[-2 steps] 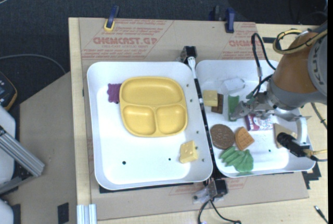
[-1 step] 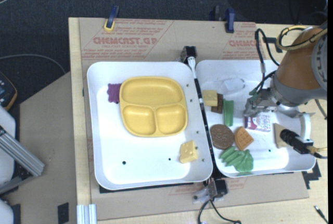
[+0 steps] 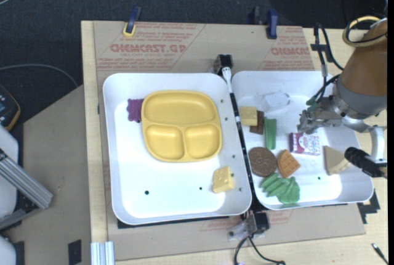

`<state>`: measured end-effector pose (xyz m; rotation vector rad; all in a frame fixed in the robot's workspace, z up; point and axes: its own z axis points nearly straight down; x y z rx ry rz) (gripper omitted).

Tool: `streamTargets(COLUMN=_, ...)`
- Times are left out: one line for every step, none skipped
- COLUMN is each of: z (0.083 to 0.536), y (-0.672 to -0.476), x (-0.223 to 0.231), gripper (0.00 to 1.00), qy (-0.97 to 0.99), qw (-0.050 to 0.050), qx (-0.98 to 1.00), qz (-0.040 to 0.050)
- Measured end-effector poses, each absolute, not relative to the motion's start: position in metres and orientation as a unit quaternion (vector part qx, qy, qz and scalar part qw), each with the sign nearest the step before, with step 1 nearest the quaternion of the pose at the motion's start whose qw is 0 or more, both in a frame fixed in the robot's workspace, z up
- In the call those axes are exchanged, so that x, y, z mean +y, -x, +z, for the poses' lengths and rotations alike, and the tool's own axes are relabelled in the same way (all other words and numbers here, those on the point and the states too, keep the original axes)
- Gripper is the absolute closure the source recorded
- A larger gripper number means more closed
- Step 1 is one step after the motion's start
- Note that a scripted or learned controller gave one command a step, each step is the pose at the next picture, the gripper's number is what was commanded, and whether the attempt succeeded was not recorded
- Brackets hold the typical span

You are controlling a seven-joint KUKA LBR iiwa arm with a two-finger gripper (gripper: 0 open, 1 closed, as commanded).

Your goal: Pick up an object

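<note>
Nothing looks lifted yet: every object I can make out lies on a bin floor, so the pick is, in my judgement, yet to be made. On the surface the left bin holds a purple piece touching the left edge of a yellow divided plate, with a cheese wedge near its lower right corner. The right bin holds a tan block, a green stick, a brown round cookie, an orange cracker, green pea pods, a pink packet and a pale wedge. The gripper hangs just above the pink packet, the likeliest target; whether it is released or clenched I cannot tell.
</note>
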<state>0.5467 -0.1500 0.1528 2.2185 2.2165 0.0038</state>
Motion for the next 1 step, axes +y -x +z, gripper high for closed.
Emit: streamTargets(z=0.1968, y=-0.5487, x=-0.1551, gripper=1.00, qy=-0.707, qw=0.003, qx=0.707, qz=0.0012)
